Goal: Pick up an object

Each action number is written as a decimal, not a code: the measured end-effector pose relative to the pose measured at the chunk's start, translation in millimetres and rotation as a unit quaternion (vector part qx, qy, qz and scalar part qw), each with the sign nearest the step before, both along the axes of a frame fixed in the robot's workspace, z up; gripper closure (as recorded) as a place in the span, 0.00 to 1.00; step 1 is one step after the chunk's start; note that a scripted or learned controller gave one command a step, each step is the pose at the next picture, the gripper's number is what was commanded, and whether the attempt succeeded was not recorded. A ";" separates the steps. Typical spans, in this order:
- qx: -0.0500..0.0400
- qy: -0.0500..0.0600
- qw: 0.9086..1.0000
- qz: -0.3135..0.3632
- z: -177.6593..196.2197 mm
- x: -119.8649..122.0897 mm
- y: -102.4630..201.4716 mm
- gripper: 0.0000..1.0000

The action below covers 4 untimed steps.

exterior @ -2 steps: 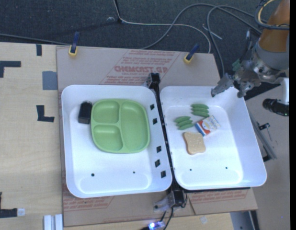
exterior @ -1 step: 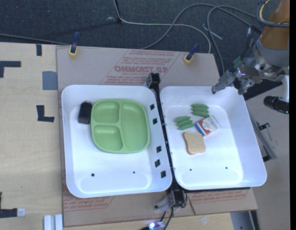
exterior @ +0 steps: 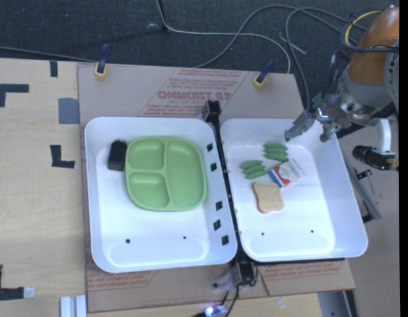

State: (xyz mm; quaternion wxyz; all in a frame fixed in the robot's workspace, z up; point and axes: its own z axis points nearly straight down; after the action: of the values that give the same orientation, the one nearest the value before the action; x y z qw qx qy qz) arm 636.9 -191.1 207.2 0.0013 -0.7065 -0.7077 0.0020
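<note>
The tool (exterior: 311, 128) hangs over the far edge of the right bin (exterior: 342, 197), its two fingers apart and holding nothing. Nearest in this bin lies a tan bread slice (exterior: 268, 197), then a red-white packet (exterior: 286, 172), then two green pea pods (exterior: 253, 169) (exterior: 276, 151)

Looking like a robotics lab; two white bins (exterior: 92, 197) sitting clamped on a cardboard sheet (exterior: 191, 91) over a plywood bench (exterior: 32, 197); loose cables (exterior: 210, 32) trailing across dark carpet (exterior: 72, 12); black tape marks (exterior: 59, 156) sticking to the bench.
</note>
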 end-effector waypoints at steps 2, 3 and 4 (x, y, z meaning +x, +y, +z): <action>0.000 0.000 1.000 0.000 -115.5 -2.2 0.2 0.00; 0.000 -0.001 1.000 0.001 -102.4 -1.3 0.9 1.00; 0.000 -0.003 1.000 0.000 -41.3 1.5 -2.3 1.00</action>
State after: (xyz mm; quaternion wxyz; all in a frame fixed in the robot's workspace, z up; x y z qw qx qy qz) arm 638.3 -193.4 165.9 -0.0006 -0.7068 -0.7074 -0.0005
